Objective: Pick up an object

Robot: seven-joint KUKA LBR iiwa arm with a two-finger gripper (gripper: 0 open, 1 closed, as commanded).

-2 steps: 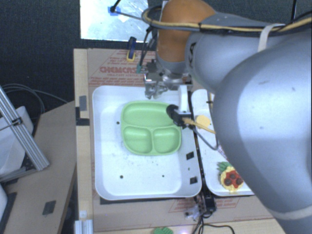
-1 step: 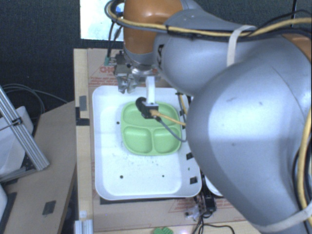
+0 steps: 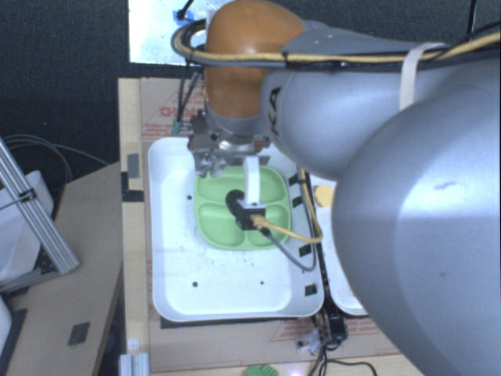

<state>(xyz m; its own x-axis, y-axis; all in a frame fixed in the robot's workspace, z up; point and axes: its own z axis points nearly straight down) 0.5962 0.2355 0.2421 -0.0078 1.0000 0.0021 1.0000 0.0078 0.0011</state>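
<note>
1. The left bin (image 3: pixel 168 233) sits on the table (image 3: pixel 135 241), with bare white floor along its left wall and across its near half.
2. A green divided tray (image 3: pixel 213 218) lies flat in the bin's far half, nearer the right wall. It is almost square, so its long axis cannot be told.
3. The tool (image 3: pixel 213 157) hangs over the tray's far-left edge; I cannot tell whether it is spread or pressed together.

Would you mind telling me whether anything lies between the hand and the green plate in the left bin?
Nothing visible does. The hand is right at the far edge of the green plate, which lies on the floor of the left bin, and no other object shows between them.
</note>
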